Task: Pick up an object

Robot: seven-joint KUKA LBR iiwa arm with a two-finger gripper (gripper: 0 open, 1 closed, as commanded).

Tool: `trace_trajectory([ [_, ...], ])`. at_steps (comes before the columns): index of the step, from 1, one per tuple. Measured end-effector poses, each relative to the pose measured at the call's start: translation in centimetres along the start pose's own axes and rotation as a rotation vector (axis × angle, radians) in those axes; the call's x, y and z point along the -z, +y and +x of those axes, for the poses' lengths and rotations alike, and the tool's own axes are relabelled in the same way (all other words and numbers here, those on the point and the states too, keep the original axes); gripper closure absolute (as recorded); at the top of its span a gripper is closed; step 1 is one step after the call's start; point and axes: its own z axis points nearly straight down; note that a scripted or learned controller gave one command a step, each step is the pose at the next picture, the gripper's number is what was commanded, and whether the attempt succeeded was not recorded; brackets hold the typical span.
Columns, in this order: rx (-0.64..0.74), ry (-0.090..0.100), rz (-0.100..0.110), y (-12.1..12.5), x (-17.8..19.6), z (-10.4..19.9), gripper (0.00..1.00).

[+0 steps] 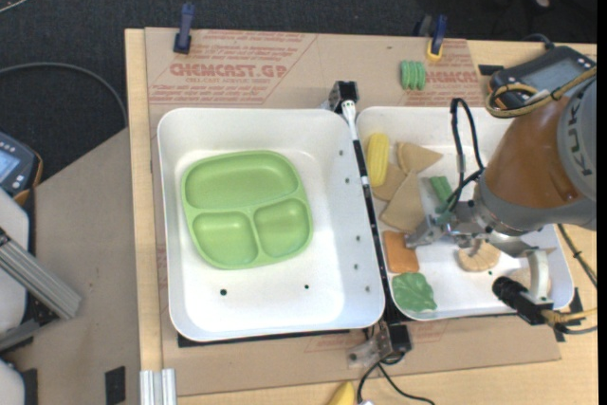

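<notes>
Gripper (438, 230) low in the right bin (560, 285).
I can't tell its grasp; orange piece (399, 253) lies just near-left of it.

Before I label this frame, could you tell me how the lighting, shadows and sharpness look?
Camera view: lighting is even and soft, with no harsh glare on the white bins; the arm casts only a faint shadow over the right bin's items; the green tray and yellow corn are reasonably sharp; the gripper area is cluttered, its fingers hard to make out.
</notes>
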Motion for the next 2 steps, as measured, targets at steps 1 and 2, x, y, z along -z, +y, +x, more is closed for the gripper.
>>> trace_trajectory([
  [1,0.008,0.000,-0.009,5.0,0.5,2.3,0.00],
  [2,0.004,-0.002,-0.009,4.8,1.5,2.1,1.00],
])
